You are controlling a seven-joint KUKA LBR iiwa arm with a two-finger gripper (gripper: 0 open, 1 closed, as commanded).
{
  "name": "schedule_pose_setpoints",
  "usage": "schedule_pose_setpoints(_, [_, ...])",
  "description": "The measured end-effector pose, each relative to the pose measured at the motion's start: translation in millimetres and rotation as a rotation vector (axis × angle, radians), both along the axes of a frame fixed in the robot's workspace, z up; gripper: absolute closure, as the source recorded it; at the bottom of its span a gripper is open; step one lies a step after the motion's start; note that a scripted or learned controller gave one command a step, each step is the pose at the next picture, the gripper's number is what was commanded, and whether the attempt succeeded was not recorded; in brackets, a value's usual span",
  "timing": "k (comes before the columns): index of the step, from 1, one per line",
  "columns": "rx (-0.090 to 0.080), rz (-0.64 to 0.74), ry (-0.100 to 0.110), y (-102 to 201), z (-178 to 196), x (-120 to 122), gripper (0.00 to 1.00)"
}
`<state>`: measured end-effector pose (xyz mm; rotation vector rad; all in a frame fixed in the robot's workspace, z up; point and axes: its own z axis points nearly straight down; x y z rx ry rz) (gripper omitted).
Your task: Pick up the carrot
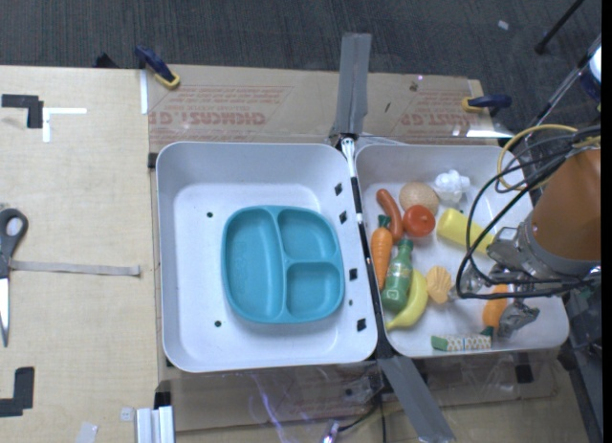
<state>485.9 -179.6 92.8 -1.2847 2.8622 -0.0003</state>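
Observation:
The carrot [381,251], orange with a green top, lies lengthwise at the left side of the right bin [550,336], close to the divider. A green bottle [399,268] touches its right side and a red sausage [389,210] lies just behind it. My gripper [514,317] is low over the bin's front right corner, far to the right of the carrot. It sits against a small orange toy [493,309]. Cables and the wrist cover its fingers.
The right bin also holds a red tomato [418,221], a beige ball [418,196], a yellow piece [463,229], a banana [413,303], an orange slice [438,283] and a small box [461,343]. The left bin [182,240] holds a teal divided plate [284,264].

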Motion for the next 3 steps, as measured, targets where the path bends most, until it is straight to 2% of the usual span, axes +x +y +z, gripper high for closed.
schedule_pose_setpoints(1, [0.000, 0.001, -0.006, 1.3, 10.0, 2.9, 1.00])
schedule_pose_setpoints(2, [0.000, 0.002, -0.005, 1.1, 10.0, 2.8, 0.00])
schedule_pose_setpoints(3, [0.000, 0.001, -0.011, 2.5, 19.9, 5.9, 1.00])
